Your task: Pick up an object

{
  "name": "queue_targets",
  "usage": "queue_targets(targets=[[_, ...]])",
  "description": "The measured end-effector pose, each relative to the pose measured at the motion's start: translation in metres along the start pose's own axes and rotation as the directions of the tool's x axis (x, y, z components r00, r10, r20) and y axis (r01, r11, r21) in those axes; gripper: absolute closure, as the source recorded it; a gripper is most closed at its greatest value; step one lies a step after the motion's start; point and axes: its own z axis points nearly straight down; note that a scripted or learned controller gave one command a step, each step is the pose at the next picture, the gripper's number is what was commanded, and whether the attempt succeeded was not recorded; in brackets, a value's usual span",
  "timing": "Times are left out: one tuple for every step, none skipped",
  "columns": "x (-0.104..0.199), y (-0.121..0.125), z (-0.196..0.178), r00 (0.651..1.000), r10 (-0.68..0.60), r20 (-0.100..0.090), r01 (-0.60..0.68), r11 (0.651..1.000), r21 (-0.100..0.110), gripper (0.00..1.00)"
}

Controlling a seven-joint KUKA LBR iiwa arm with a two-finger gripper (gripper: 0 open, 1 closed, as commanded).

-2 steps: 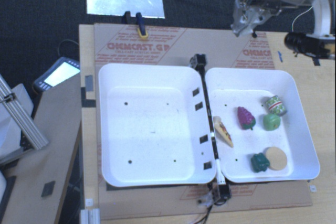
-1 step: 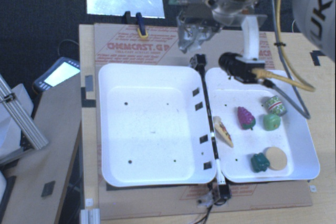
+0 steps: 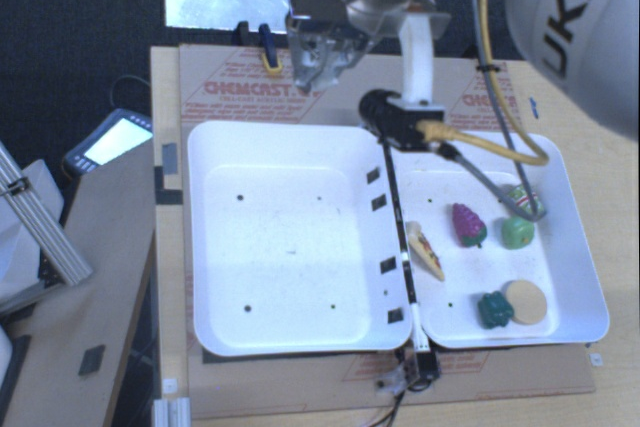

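My gripper [image 3: 318, 65] hangs high over the cardboard behind the left bin [image 3: 215, 215], away from every object. The right bin [image 3: 575, 245] holds several small items. Among them are a purple piece [image 3: 468, 223], a green lump [image 3: 517, 233], a striped greenish ball [image 3: 524, 200] and a yellow wedge with a red edge [image 3: 427, 253]. A dark green toy [image 3: 493, 309] and a tan disc [image 3: 527, 301] lie there too. Nothing hangs under the gripper.
A black mount [image 3: 392, 120] with a yellow cable [image 3: 490, 147] sits at the back of the divider between the bins. A clamp [image 3: 268, 50] stands behind the left bin. A tablet [image 3: 108, 141] and an aluminium rail [image 3: 40, 225] lie off to the left.
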Motion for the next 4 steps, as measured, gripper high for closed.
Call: queue_targets(targets=[[-0.005,0.056,-0.023,1.000,0.011,0.002,-0.011,1.000,-0.002,1.00],[-0.006,0.030,0.164,1.000,0.011,0.009,-0.011,1.000,0.017,1.00],[-0.005,0.050,0.034,1.000,0.006,-0.001,-0.006,1.000,-0.010,1.00],[-0.005,0.049,0.042,1.000,0.006,0.003,-0.006,1.000,0.002,0.00]])
